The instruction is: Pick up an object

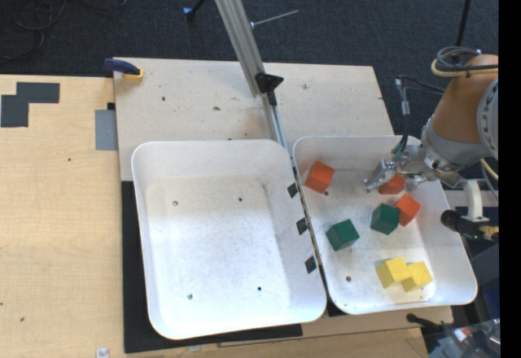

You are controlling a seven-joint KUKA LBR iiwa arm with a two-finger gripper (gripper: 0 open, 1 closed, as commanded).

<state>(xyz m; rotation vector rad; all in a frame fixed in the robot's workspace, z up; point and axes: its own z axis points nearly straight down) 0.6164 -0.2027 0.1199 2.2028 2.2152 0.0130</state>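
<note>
A: where was the gripper?

B: over the right bin, upper right part. arm came in from the right, orange band above the wrist. fingers pointed left and down toward the bin floor

A: holding anything?

B: small orange-red block sat right at the fingertips, touching or between them. couldn't tell whether the fingers were clamped on it, apart, or together, too small and blurred at that spot

A: rest of the right bin?

B: orange cube near the left wall, well apart from the gripper. another orange block just below the gripper, touching a dark green cube on its left. second green cube lower left of that pair, near but apart. yellow blocks clustered by the front edge, looked like two pieces touching

A: left bin?

B: white floor with dark specks. the two bins sat side by side, touching along the middle, small black clips on that seam

A: anything else on the bench?

B: slanted aluminium bar rising from behind the bins, black bracket on it. blue-and-yellow clamp at the board's far left corner
</note>
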